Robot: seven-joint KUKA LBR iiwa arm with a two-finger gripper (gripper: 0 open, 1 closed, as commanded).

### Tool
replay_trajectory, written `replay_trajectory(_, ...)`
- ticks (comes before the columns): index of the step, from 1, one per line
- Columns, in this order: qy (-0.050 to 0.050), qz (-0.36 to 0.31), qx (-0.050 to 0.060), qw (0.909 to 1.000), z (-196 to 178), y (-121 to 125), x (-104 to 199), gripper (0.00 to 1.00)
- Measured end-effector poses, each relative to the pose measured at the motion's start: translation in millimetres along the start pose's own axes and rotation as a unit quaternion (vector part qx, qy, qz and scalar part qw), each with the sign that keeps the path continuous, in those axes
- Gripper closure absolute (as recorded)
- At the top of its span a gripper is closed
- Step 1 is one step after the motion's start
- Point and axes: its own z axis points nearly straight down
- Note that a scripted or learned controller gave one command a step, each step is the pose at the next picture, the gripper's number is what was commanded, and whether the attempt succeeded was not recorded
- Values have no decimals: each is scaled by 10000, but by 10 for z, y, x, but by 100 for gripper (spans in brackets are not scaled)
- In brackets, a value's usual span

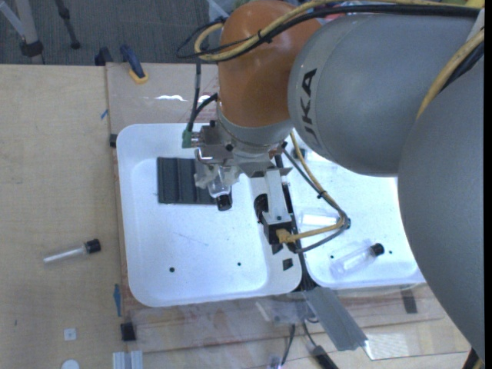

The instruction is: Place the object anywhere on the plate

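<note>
Clear vial (355, 258) right bin | pincer (221, 198) well apart, left bin | grip state unclear

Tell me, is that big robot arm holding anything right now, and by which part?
That cannot be told. The gripper hangs over the left bin, right beside a dark flat plate. A clear tube lies apart in the right bin.

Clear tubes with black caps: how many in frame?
2. One tube lies on the bench left of the left bin; the other tube lies in the right bin. The arm may hide more.
</note>
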Motion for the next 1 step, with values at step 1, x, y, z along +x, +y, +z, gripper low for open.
replay_trajectory(1, 0, -1775, -22, 9841, 529, 593, 76, 100)
